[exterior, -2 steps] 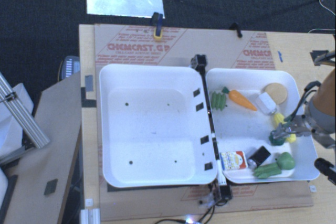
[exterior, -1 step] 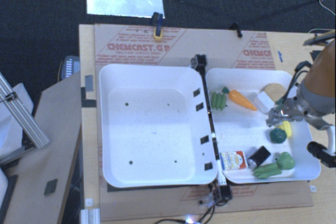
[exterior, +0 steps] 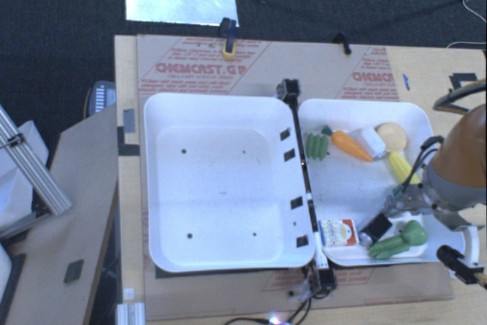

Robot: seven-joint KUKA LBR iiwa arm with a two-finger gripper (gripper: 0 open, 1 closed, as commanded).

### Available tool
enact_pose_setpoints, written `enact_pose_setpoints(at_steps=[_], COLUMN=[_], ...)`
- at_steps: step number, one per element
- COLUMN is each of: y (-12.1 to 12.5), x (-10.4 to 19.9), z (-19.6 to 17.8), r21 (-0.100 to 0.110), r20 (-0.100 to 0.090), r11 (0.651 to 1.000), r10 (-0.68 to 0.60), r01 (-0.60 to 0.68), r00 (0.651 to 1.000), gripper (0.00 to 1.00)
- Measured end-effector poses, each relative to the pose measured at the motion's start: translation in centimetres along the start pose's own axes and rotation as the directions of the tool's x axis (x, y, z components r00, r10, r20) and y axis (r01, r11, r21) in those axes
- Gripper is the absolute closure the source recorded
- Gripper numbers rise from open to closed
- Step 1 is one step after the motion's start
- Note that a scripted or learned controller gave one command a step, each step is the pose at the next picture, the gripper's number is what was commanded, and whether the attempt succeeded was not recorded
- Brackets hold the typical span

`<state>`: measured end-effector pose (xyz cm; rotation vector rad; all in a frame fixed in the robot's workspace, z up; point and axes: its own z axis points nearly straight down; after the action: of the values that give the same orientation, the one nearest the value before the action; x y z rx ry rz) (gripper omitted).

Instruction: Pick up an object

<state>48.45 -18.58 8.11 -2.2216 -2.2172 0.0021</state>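
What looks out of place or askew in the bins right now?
Nothing looks spilled or damaged. All the items crowd the right bin: a carrot, a corn cob, a green vegetable and a small red-and-white packet lying near the front rim. The claw is low beside the green vegetable, next to a black item.

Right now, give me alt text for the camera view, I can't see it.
The arm's gripper reaches into the right bin among a carrot, corn and green vegetable; the left bin sits alongside.
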Motion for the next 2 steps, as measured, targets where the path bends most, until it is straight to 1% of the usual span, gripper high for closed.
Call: enact_pose_setpoints(at_steps=[1, 2], y=[9.7, 7.3], x=[3.0, 9.8], z=[-0.5, -0.3], r21=[-0.013, -0.002], r20=[0.002, -0.003], r11=[1.000, 1.000], r10=[-0.013, -0.011], r01=[0.013, 0.011], r00=[1.000, 1.000], gripper=[1.00, 1.00])
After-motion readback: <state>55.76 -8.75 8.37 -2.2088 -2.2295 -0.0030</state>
